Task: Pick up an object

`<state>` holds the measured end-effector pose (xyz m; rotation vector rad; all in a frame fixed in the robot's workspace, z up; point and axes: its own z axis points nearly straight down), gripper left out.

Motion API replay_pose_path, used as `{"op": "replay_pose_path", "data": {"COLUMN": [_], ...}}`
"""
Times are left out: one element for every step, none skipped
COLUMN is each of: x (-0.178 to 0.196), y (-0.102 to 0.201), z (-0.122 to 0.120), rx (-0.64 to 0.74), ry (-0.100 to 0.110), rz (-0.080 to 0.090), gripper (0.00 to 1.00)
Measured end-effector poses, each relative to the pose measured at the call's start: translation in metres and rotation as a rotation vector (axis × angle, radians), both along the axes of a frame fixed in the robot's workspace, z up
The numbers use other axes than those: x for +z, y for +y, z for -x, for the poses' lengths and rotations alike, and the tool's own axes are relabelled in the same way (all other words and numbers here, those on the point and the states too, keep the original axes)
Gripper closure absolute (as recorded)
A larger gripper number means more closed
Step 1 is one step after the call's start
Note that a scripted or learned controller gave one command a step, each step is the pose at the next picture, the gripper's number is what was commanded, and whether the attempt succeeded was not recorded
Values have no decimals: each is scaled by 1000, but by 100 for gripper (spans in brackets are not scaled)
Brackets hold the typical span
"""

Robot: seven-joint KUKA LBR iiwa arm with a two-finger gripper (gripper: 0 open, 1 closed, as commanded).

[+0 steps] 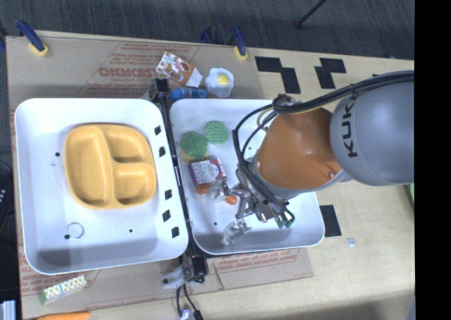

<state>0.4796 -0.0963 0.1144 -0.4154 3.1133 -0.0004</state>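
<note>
The right bin holds a dark green round piece, a lighter green dotted disc and a red packet in its left half. A small orange piece lies just below the packet. My gripper hangs low over the bin's front left part, its fingers spread apart. The orange piece sits near the upper finger, not clamped. The grey arm with its orange band covers the bin's right half.
The left bin carries a yellow divided tray. Behind the bins lie a snack packet, a yellow and white item and a blue object. A wrapper lies at the front left.
</note>
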Motion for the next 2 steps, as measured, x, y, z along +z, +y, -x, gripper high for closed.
{"op": "replay_pose_path", "data": {"x": [-23, -22], "y": [2, -4], "z": [-36, -13], "rx": [258, 316], "ry": [0, 3], "rz": [0, -1], "gripper": [0, 0]}}
